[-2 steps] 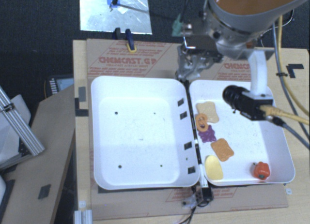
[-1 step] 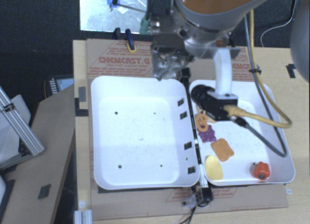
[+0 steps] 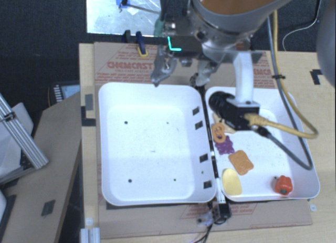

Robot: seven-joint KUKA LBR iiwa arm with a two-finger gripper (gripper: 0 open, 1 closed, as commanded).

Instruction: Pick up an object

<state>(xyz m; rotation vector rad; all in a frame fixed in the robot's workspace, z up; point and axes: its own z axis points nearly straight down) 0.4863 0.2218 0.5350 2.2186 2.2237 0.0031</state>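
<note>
My gripper (image 3: 181, 76) hangs high over the far rim between the two bins, open, with one fingertip (image 3: 159, 78) to the left and the other by the divider. Nothing sits between them. The right bin (image 3: 302, 176) holds small toy foods: an orange pretzel (image 3: 218, 129), a purple piece (image 3: 224, 145), a tan toast slice (image 3: 241, 162), a pale yellow oval (image 3: 231, 182) and a red-orange pepper (image 3: 283, 185). All of them lie in front of and below the gripper, apart from it.
The left bin (image 3: 149, 147) lies to the left of the divider (image 3: 209, 142). A black fitting (image 3: 231, 111) with a yellow hose (image 3: 286, 129) and a white post (image 3: 244, 79) reaches over the right bin's back half. Cardboard (image 3: 121, 63) lies under both bins.
</note>
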